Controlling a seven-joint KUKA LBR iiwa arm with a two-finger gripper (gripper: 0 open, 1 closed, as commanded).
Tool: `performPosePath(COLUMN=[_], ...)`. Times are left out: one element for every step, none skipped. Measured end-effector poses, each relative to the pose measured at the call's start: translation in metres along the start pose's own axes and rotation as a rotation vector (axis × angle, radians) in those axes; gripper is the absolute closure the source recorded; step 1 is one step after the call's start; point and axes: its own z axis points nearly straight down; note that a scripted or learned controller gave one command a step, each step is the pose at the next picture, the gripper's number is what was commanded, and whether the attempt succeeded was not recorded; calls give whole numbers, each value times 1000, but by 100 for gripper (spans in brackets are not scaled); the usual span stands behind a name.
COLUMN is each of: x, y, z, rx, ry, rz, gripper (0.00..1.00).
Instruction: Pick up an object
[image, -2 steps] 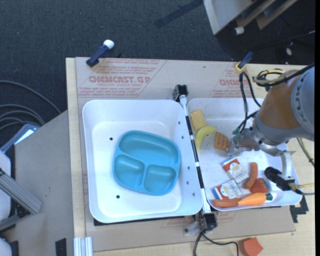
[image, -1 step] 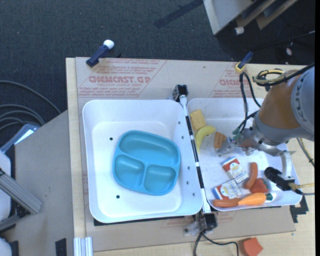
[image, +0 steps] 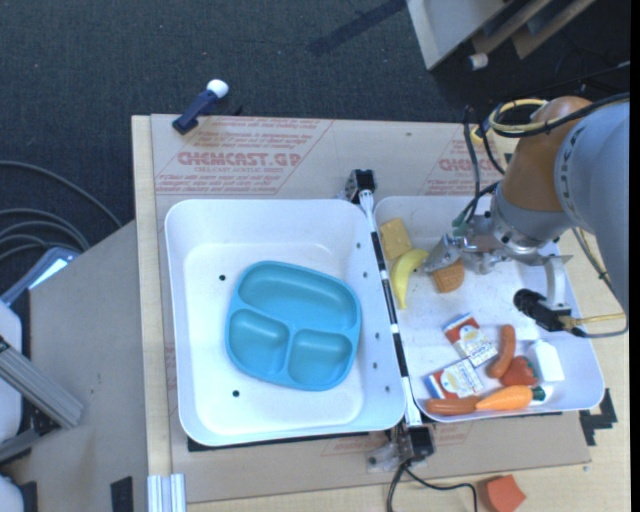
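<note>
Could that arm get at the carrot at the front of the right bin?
Probably yes: the carrot lies on top at the bin's near edge, nothing covers it, and the gripper hangs over the same bin.

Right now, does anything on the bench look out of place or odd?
Mostly tidy. The blue tray sits flat in the left bin, and the toy food is in the right bin. Two strays lie outside the bins: a blue and white marker at the bench's far left corner, and an orange block at its near edge.
</note>
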Motion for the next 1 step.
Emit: performPosePath(x=[0], y=[0], z=[-10], rx=[-1], ry=[-1], rz=[-1], gripper=[100])
